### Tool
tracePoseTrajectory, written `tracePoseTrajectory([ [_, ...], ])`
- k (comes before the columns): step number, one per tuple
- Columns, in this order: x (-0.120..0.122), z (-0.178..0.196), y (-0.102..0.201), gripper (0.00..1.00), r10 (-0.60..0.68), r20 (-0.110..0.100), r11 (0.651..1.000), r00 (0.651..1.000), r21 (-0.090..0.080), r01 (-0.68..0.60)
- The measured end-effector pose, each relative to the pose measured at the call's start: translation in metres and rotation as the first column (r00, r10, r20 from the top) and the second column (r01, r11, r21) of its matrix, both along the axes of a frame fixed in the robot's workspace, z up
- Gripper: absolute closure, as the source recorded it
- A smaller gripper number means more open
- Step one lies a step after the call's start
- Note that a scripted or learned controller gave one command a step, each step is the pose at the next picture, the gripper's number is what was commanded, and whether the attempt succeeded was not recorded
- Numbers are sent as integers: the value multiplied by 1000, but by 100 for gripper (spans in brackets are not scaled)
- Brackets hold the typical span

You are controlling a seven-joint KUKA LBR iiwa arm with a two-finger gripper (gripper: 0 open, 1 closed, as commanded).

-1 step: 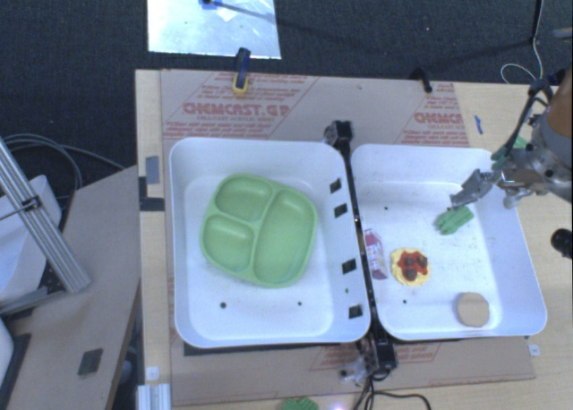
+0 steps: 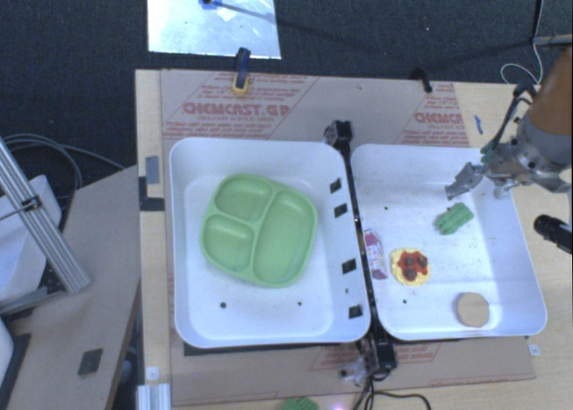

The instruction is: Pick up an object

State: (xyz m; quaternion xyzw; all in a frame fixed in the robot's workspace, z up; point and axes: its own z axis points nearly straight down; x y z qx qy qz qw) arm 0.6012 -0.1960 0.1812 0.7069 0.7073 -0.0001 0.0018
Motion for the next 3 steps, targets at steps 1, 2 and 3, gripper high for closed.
tracePoseTrajectory([
  [1, 0, -89, -10, 0, 0, -7, 1000, 1000, 4, 0],
  [2, 3, -72, -11, 100, 1, 3, 1000, 1000, 1, -1],
  [3, 56, -97, 37, 100, 10, 2, 1000, 1000, 2, -10],
])
